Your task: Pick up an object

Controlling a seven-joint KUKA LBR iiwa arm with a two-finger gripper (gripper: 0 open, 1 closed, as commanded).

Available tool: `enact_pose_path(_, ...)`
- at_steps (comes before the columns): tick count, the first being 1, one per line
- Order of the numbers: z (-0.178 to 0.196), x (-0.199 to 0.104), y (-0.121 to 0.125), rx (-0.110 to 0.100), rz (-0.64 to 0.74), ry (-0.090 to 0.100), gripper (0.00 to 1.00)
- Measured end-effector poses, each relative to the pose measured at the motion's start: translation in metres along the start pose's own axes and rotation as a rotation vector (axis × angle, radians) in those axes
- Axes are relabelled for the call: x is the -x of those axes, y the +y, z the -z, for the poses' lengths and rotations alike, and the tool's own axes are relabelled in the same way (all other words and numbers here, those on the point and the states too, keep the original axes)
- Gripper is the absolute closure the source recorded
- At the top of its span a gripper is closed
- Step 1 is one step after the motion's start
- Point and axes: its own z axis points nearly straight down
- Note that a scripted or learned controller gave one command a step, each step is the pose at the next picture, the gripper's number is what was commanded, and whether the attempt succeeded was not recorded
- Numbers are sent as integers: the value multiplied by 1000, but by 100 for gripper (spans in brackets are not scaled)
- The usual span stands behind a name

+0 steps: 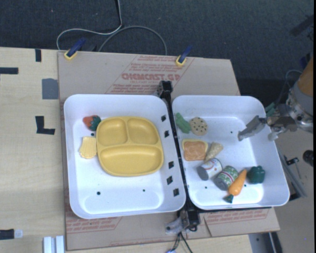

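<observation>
Objects for the pick sit mostly in the right bin point(253, 107): a green piece point(182, 124) and a speckled cookie point(198, 125) near the divider at the top left, a toast-like slice point(194, 150) just below them with a pale cone-shaped piece point(214, 151) touching its right side, a small can lying on its side point(209, 168) below those, then a second can with a green label point(226, 177), a carrot point(236, 183) leaning against it, and a dark green pepper-like item point(255, 175) just right of the carrot, near the front right corner. Left bin point(73, 141) holds a yellow divided tray point(129, 145) in the middle, a red and green item point(91, 122) at the tray's upper left, and a pale yellow wedge point(87, 147) touching the tray's left edge. Gripper point(258, 129) hangs over the right bin's right rim, coming in from the right, well apart from the cluster of items. Two grey fingers visible, one point(250, 128) angled down-left over the bin floor, the other at the rim; they look spread, nothing between them. Both bins rest on a cardboard sheet point(210, 73) clamped at the back edge with two clips point(73, 50), and a cable point(118, 20) loops behind it.
</observation>
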Motion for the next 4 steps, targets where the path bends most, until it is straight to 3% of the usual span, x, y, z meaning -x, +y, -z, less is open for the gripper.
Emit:
enact_pose_path(1, -106, -42, 49, -3, 4, 1, 0)
enact_pose_path(2, -182, -48, 54, 3, 0, -2, 0)
enact_pose_path(3, -165, -50, 57, 9, 2, 3, 100)
enact_pose_path(4, -144, -33, 5, -3, -2, 0, 100)
